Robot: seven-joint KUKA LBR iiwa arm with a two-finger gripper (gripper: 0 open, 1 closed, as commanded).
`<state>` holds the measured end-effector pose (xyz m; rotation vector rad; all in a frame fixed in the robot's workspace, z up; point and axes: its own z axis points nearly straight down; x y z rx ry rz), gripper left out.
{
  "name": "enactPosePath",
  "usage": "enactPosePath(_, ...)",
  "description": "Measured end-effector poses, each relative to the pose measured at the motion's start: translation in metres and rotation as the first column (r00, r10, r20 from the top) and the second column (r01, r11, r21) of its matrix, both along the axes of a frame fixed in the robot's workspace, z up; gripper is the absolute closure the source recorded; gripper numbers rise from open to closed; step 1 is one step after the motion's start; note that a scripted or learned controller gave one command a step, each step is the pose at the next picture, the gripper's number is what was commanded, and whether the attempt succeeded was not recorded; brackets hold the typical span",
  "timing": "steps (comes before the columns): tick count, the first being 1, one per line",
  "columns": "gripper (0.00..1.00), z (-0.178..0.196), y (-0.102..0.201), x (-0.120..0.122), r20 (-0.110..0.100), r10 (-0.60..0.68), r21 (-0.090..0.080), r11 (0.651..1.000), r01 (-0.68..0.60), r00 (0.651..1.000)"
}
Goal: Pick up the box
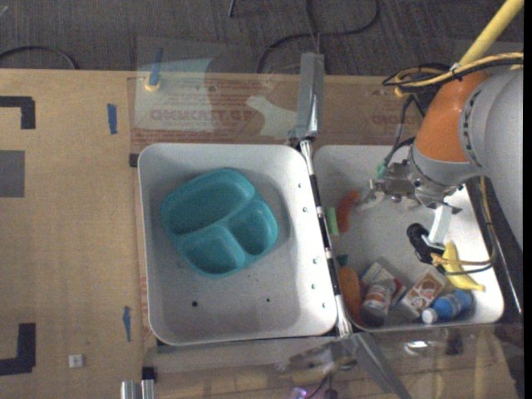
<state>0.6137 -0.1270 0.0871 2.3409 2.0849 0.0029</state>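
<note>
Camera view puts the box [423, 293] well below the gripper [389, 188], toward the right bin's [366, 165] near edge; can't tell the grip state.

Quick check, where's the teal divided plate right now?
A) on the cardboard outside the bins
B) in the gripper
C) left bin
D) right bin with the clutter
C: the teal divided plate lies flat in the left bin, apart from the small items in the right bin.

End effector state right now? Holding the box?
End effector: above the right bin, open or closed cannot be told; no box between its fingers, nothing visibly held.
</note>
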Motion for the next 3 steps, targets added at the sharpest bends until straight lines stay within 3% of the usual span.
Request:
enactPosePath(1,0.0,0.015,0.023,0.034,-0.003,0.334,0.001,0.943,-0.334,0.943)
enactPosePath(2,0.0,0.118,0.02,-0.027,-0.006,0.457,0.003,0.89,-0.457,0.89)
enactPosePath(3,0.0,0.001,-0.005,-0.106,0.002,0.344,0.001,0.939,-0.344,0.939)
